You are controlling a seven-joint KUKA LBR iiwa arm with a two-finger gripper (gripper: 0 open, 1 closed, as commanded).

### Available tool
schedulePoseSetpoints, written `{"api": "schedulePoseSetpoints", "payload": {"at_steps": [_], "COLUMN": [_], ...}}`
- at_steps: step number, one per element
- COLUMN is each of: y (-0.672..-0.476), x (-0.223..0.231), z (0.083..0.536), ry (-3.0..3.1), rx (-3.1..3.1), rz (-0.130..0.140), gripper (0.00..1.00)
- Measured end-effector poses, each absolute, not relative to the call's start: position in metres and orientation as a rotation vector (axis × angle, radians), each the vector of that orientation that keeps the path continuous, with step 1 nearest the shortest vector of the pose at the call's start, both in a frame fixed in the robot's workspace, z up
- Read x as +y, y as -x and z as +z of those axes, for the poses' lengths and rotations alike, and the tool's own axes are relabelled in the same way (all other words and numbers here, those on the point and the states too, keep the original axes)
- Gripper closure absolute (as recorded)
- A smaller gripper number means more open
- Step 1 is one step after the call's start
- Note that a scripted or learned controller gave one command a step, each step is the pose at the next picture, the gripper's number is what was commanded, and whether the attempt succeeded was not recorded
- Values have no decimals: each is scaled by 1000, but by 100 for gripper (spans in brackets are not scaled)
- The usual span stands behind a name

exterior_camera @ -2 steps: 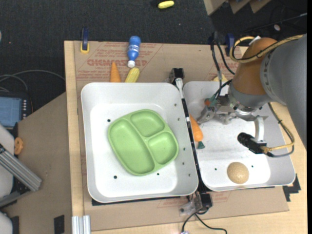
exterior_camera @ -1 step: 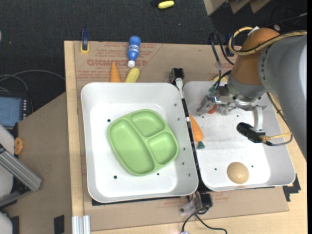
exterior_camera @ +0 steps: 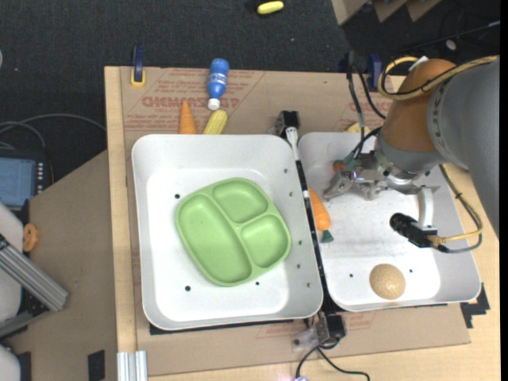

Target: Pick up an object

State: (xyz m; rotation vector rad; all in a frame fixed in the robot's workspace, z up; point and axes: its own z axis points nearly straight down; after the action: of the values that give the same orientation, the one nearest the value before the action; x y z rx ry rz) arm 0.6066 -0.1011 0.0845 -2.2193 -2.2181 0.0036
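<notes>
Gripper (exterior_camera: 343,182) just beside carrot (exterior_camera: 318,209)

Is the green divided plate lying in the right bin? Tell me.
No, the green divided plate lies in the left bin, while the right bin holds a toy carrot and a tan ball.

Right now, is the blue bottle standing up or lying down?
Lying down. The blue bottle rests on its side on the cardboard behind the left bin, its blue cap pointing away from the bin.

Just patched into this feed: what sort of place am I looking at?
Probably a robotics lab's pick-up test bench: two white bins on a cardboard-covered bench, toy food like a carrot, loose cables on dark carpet.
</notes>
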Motion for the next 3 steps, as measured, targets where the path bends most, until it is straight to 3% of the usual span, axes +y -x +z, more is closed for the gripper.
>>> {"api": "schedulePoseSetpoints", "payload": {"at_steps": [1,2,3], "y": [-643,-601,-626], "x": [-95,-93,-93], "z": [85,84,85], "ry": [2222,2219,2223], "rx": [-2226,-2217,-2225], "rz": [-4,5,-3], "gripper": [0,0,0]}}
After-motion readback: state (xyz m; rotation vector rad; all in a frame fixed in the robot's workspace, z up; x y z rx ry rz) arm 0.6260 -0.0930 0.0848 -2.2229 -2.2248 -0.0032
